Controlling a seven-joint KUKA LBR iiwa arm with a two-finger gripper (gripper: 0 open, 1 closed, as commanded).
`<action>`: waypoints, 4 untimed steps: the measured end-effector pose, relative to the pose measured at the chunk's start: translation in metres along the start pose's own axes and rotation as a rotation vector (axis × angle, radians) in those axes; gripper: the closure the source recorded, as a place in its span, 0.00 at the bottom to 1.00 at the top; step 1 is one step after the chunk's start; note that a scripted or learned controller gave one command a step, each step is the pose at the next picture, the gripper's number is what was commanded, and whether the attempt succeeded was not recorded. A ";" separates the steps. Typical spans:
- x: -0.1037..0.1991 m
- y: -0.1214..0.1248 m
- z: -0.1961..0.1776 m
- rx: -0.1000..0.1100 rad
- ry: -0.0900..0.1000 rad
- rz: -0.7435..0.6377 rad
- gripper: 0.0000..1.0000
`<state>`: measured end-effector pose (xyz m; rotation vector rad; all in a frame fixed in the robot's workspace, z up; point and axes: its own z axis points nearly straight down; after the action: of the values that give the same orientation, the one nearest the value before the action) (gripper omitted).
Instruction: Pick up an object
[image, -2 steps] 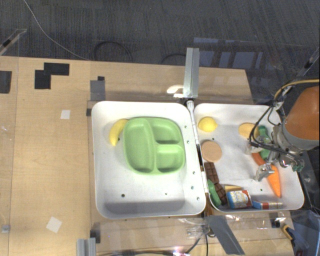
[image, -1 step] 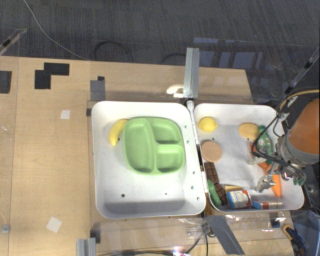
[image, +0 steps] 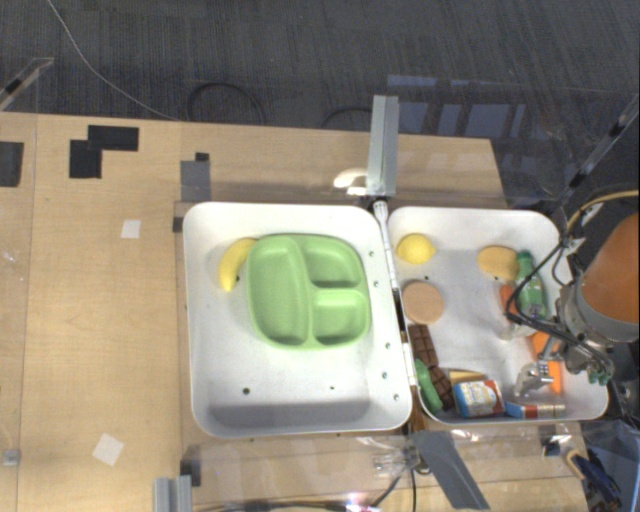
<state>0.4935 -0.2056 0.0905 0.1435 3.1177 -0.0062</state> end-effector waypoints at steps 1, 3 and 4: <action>-0.006 0.000 -0.014 0.004 -0.017 -0.006 1.00; 0.001 0.000 0.000 0.000 0.004 -0.014 0.00; -0.006 0.001 -0.015 0.004 -0.017 -0.019 1.00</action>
<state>0.4988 -0.2055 0.1051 0.1128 3.1025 -0.0136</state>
